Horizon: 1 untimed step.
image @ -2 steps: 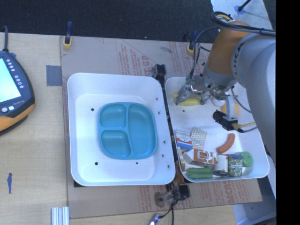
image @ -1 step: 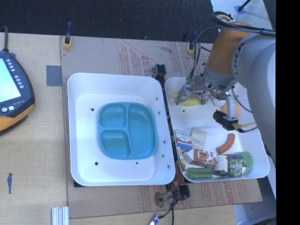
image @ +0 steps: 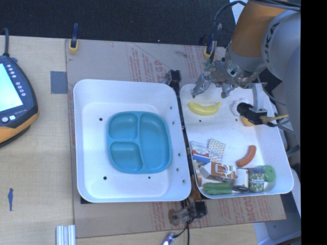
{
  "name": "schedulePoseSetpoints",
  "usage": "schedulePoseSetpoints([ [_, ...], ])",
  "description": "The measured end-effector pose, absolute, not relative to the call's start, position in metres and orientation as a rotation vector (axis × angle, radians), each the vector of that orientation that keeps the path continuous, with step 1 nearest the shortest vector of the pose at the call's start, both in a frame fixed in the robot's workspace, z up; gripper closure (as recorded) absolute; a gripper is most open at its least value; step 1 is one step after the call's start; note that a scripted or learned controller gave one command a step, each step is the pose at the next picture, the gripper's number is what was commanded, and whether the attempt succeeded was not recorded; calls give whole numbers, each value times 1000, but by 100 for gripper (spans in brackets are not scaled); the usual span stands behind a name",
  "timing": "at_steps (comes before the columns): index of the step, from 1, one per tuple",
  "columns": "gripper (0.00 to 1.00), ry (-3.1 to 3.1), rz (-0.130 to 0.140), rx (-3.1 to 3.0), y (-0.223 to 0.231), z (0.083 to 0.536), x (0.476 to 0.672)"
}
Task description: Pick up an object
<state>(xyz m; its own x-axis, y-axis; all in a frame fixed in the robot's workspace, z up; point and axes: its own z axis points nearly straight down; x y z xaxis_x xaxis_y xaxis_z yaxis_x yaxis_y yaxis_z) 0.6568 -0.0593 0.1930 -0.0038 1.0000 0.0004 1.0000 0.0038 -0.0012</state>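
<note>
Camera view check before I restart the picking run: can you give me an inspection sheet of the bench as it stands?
Surface: wooden bench under a cardboard sheet bearing two white bins.
Job's things: right bin holds a banana, sausage, green can, green pod and small cartons.
Clutter: left bin holds a blue divided plate.
Gripper: gripper open above the banana, holding nothing.
Cables: black cable loops beside the arm; wires at the front clamp.
Surroundings: teach pendant at left; yellow clamps at the back.
</note>
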Motion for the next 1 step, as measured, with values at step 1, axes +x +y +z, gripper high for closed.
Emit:
schedulePoseSetpoints([
  [1,0,-2224,6,-2213,-34,192,650],
])
